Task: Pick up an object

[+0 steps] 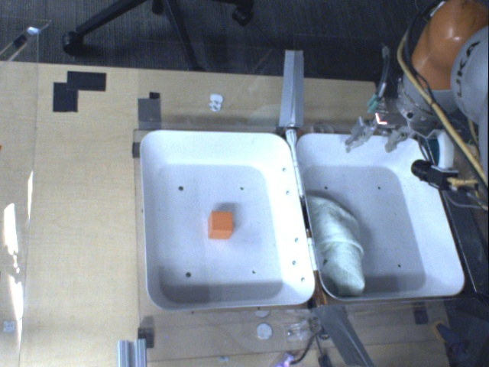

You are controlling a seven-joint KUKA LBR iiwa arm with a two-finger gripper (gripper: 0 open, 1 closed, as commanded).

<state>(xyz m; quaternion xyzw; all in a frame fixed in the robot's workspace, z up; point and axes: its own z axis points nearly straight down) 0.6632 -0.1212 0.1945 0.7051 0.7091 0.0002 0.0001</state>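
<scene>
Nothing is picked up yet. Your gripper hangs over the far rim of the right bin with its fingers spread and nothing between them. The rolled grey cloth lies along that bin's left wall, its long axis running far to near. The orange cube sits mid-floor in the left bin, untouched.

A small orange cube sits flat, well left of the tool; a pale rolled cloth lies below it.
</scene>
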